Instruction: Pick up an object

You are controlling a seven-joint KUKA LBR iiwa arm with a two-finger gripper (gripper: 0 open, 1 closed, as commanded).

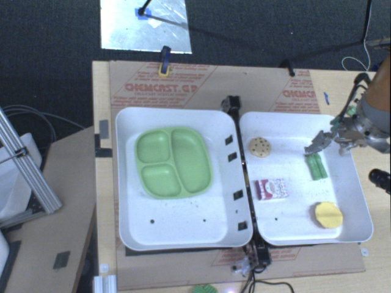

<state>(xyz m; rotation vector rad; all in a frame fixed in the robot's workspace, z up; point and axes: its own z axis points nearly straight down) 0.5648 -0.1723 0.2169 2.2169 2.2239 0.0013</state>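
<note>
In the right bin (360, 191) lie a round tan cookie (259, 146), a green oblong piece (316, 166), a small red and white packet (270, 189) and a yellow round piece (328, 215). My gripper (332, 146) hangs over the bin's far right part, just above and behind the green piece. Its fingers stand open, one grey fingertip (315, 146) near the green piece's top end. Nothing is between them.
The left bin (125, 182) holds a light green divided plate (173, 162). A black hinge strip (239, 176) runs between the bins. Cardboard (201, 81) lies under both, with a yellow clamp (164, 63) at its far edge. A metal frame (24, 170) stands left.
</note>
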